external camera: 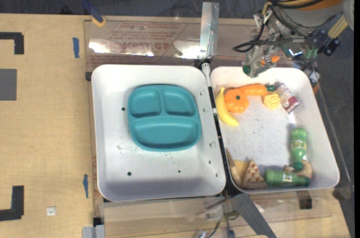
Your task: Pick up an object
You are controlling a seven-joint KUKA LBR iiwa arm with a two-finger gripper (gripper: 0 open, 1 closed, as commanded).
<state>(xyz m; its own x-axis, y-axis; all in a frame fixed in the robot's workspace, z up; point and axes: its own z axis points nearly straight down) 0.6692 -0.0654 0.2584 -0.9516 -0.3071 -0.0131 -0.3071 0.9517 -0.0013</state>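
**Carrot lies just below my tool, pointing up toward it**

My tool (260, 62) hangs over the far rim of the right bin (326, 135), tucked among cables, and from this angle I cannot tell how it is set. Nothing is visibly held in it.

The nearest thing to pick is the orange carrot (243, 96), and I place everything else from it. It lies in the far-left part of the right bin, just below my tool and a little to the left as the camera sees it. Its fat end sits low and left; its thin end runs up and right, toward me. So its long axis slants across the bin, and I judge I would have to close across that slant, not along it.

A banana (224, 110) touches the carrot's left side, hard against the bin's left wall. A small yellow corn cob (272, 100) sits just right of the carrot's thin end, with a red-and-white packet (287, 97) beyond it. Two green bottles (298, 144) and a pizza slice (247, 172) lie well apart from the carrot, toward the near edge.

The crowding on both sides is the risk, I think: a drop straight down onto the fat end looks safest.
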